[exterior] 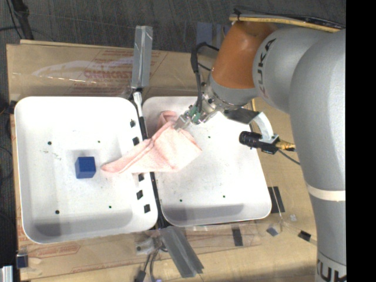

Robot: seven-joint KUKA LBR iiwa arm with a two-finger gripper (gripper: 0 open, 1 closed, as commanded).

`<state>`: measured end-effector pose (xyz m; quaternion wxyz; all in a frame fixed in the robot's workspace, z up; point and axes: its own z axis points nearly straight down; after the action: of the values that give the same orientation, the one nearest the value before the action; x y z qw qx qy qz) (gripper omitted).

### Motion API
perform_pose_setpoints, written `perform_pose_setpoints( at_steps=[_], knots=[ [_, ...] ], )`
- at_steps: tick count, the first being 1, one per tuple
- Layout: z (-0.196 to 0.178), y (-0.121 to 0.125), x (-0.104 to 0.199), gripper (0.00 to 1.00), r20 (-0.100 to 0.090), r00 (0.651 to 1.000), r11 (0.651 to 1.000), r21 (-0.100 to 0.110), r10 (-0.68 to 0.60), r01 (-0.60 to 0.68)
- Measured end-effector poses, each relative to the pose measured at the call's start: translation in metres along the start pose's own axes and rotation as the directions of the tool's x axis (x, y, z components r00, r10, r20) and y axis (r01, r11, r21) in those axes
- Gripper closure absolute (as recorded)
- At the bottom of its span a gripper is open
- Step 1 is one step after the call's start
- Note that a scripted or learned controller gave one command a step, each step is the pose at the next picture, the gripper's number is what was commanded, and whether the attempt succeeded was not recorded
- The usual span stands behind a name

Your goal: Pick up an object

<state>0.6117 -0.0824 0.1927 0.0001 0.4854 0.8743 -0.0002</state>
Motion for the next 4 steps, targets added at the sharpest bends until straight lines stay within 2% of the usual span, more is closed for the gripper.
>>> perform_pose_setpoints(
  at_steps=[1,2,3,4],
  knots=[
    [0.0,0.0,0.0,0.0,0.0,1.0,1.0,0.001,0.001,-0.001],
    [0.101,0.019,-0.048,0.0,0.001,0.999,0.999,0.0,0.035,-0.035],
    [0.091,0.021,-0.046,1.0,0.0,1.0,1.0,0.001,0.026,-0.026],
    [0.091,0.022,-0.046,0.0,0.0,1.0,1.0,0.001,0.025,-0.025]
  ],
)
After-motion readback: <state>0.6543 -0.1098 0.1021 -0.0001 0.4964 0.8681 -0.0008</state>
